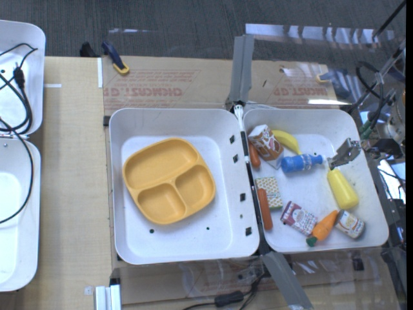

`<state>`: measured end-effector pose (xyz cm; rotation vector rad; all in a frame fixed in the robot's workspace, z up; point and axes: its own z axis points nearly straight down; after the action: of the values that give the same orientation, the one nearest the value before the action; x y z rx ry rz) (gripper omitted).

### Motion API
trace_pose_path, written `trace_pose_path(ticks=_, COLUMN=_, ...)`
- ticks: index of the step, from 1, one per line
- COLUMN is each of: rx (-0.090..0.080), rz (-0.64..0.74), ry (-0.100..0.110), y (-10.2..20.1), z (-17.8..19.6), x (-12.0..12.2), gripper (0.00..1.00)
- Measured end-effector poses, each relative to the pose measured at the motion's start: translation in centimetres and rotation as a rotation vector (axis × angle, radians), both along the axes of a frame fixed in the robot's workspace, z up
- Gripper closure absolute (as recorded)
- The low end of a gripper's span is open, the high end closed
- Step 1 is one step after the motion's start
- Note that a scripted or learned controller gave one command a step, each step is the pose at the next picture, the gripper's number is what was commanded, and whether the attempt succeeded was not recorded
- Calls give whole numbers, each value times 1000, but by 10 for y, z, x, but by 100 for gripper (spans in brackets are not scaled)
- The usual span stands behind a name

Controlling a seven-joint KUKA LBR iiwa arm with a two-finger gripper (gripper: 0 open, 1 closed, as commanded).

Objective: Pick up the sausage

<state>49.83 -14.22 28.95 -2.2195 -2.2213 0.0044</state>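
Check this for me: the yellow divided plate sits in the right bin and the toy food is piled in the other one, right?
Not quite. The camera view shows the yellow divided plate in the left bin; the toy food, including the sausage, lies in the right bin.

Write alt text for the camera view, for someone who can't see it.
A gripper hovers at the right bin's right side, above a yellow bottle. That bin also holds toy food, including a sausage at its left edge beside a cracker, plus a banana, blue bottle and carrot. The left bin holds a yellow divided plate.
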Motion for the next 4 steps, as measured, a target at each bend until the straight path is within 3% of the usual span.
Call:
trace_pose_path(ticks=1, rx=-1, rz=0, ry=2, y=0, z=8, x=1, gripper=100)
trace_pose_path(ticks=2, rx=-1, rz=-1, ry=2, y=0, z=8, x=1, gripper=0)
trace_pose_path(ticks=3, rx=1, rz=145, ry=0, y=86, z=-81, x=-21, gripper=0)
trace_pose_path(ticks=4, rx=1, rz=192, ry=1, y=136, z=-99, x=-21, gripper=0)
